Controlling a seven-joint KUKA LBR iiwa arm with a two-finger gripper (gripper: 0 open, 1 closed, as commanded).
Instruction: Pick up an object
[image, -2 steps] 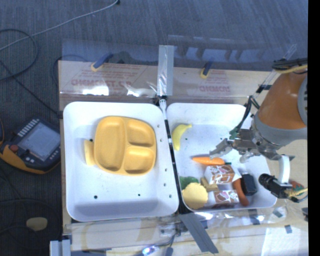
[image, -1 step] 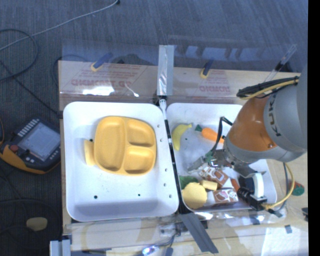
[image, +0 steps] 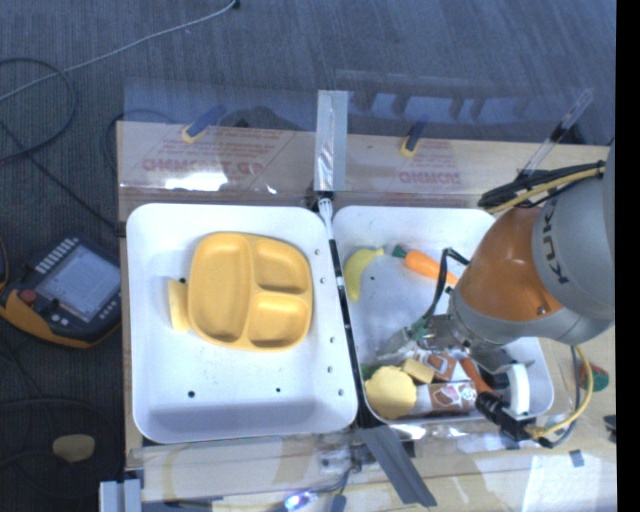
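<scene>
While the grey arm (image: 560, 260) with its orange band leans in from the right and hangs low over the right bin (image: 400, 225), its bulk covers much of that bin, and the end effector (image: 440, 345) sits down among the clutter near the bin's front; whether it is wide, narrow or holding anything cannot be told, since the wrist hides it. The candidates for picking all lie in this bin: a carrot (image: 425, 264) toward the back, a pale yellow-green fruit (image: 358, 266) near the divider, a rounded yellow piece (image: 388, 390) at the front corner, and a brown packet (image: 455, 395) just beside it, with small items crowded between them. The arm's low posture suggests it is aimed at that crowded front cluster, where pieces touch and a clean grasp looks hard. A yellow divided plate (image: 248, 290) rests in the left bin (image: 150, 400), well apart from the action. Both bins sit side by side on the tabletop (image: 230, 155).
</scene>
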